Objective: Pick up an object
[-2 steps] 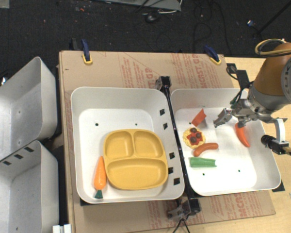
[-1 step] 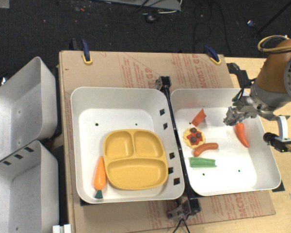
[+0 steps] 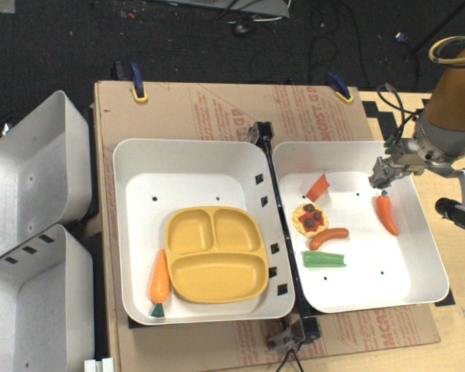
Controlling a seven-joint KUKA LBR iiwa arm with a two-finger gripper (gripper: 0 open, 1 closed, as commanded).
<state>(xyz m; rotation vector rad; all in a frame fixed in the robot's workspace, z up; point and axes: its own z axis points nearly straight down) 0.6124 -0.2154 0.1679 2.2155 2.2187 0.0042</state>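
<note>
Camera view, pincer [image 3: 381, 178] just above red pepper [image 3: 387, 213], right bin [image 3: 418, 281]

You look down from one fixed camera above the surface [image 3: 217, 107], tilted at a slant, far enough back to take in both white bins [image 3: 132, 161] side by side.

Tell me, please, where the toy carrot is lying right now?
The toy carrot lies in the left bin, in its near left corner, right beside the left edge of the yellow divided plate.
</note>
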